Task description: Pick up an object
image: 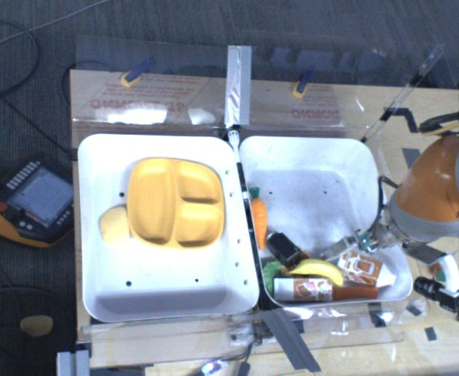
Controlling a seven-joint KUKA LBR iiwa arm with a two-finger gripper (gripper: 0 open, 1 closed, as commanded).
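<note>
The end effector [360,241] sits low in the right bin [316,159], at its near right part; whether it is wide, narrow or holding anything cannot be told. Landmark: the banana [317,270]. Just right of the banana lies a small orange-and-white carton [366,270], directly beneath the end effector. Touching the banana's near side lies a sauce bottle [323,290]. Left of the banana rests a black block [285,249], and beyond that a carrot [258,221] along the bin's left wall. Far left of the banana, the left bin [96,288] contains a yellow divided tray [175,202].
</note>
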